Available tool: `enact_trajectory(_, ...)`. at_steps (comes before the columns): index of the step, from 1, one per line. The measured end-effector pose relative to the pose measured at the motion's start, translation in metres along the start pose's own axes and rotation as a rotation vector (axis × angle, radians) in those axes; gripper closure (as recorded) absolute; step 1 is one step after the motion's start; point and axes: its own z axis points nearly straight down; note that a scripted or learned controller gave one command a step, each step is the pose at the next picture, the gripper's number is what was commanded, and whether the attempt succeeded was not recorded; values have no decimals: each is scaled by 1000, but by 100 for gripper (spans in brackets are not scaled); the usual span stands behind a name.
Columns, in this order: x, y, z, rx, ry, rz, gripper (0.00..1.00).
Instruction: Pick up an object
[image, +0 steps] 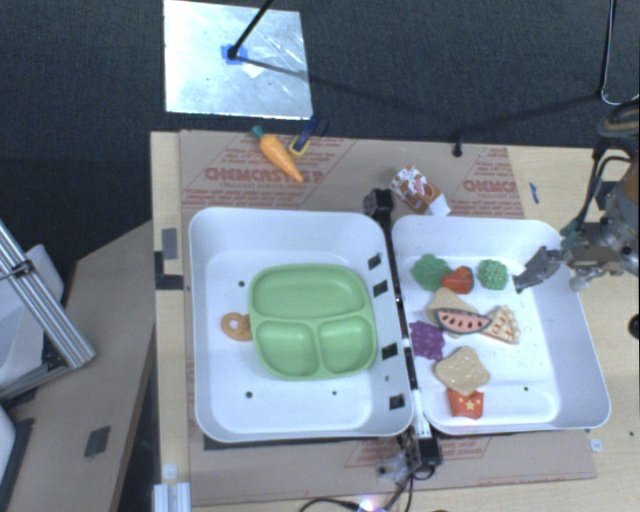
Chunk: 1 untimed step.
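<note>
Gripper (532, 270) is hovering over the right bin's (575, 350) right side, finger state impossible to tell, grasping nothing; nearest toy broccoli (492, 274), just left, is looking light, rigid, bumpy, best pinched across its crown.

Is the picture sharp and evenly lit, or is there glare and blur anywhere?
In the camera view, light is soft and even, and the toy foods in the right bin cast only faint shadows. The silvery sheet at the top shows bright, streaky glare. The white bins look slightly washed out. The green tray is fairly sharp, while the gripper at the right edge looks softer and a little blurred.
</note>
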Motion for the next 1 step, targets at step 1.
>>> enact_trajectory(1,0,2,-5,-9,-2,-2,0)
